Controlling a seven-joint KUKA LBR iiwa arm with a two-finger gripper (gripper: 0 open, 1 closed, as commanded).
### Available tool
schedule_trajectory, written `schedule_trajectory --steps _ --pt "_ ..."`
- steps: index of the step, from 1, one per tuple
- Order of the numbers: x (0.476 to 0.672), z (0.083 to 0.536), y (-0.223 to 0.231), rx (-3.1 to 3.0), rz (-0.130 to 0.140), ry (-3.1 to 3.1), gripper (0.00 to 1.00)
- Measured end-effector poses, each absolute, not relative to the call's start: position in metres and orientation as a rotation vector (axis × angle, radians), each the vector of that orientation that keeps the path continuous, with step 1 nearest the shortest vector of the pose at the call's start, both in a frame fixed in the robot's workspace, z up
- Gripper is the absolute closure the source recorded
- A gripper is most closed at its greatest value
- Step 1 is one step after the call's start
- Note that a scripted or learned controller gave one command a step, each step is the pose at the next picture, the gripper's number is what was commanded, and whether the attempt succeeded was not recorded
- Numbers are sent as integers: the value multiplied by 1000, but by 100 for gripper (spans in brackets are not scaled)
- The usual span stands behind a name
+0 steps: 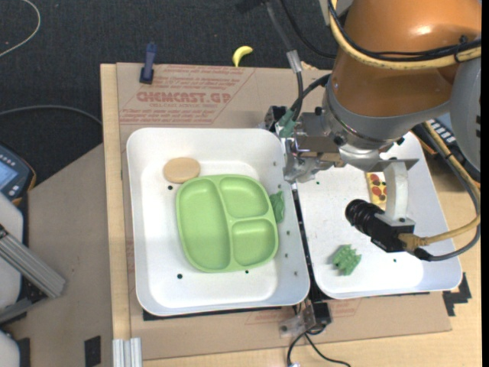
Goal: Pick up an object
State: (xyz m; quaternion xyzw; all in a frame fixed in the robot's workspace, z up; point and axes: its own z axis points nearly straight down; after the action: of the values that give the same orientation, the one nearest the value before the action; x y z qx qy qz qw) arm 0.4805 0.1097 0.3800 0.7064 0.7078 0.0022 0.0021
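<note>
Nearest the camera, in the right bin (428, 277), a knobbly green toy (346, 258) lies alone on bare white floor, with open space on every side. Judged from that, it is the easiest thing to lift: a straight descent over its middle, closing across its narrower width, would avoid the walls. In the left bin (145, 228), a green plate (227, 222) with 3 compartments takes up most of the floor and looks too broad and flat for a 2-finger grasp. A thin green sliver (276, 205) lies just beside the plate's right rim and close to the bin's right wall, so a grasp there risks catching either the plate or the wall. Just beyond it, the gripper (293, 167) sits low over the seam where the 2 bins meet, close to the left bin's far right corner. The orange-banded wrist hides its working end, so it cannot be told whether it is released or clenched, and nothing can be seen held in it. A small red and yellow piece (375, 186) shows in the right bin under the arm. A tan disc (182, 170) rests beside the plate's far left edge. Farthest off, outside the bins, are a yellow banana (242, 54) and a blue clip (147, 63).
</note>
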Motion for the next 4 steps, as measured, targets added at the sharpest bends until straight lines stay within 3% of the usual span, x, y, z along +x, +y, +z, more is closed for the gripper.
schedule_trajectory --steps 2,3,4 --pt "481 400 111 2212 12 2220 100" --pt "496 376 39 2232 -8 2213 100" --pt "476 269 126 2220 -15 2236 100"
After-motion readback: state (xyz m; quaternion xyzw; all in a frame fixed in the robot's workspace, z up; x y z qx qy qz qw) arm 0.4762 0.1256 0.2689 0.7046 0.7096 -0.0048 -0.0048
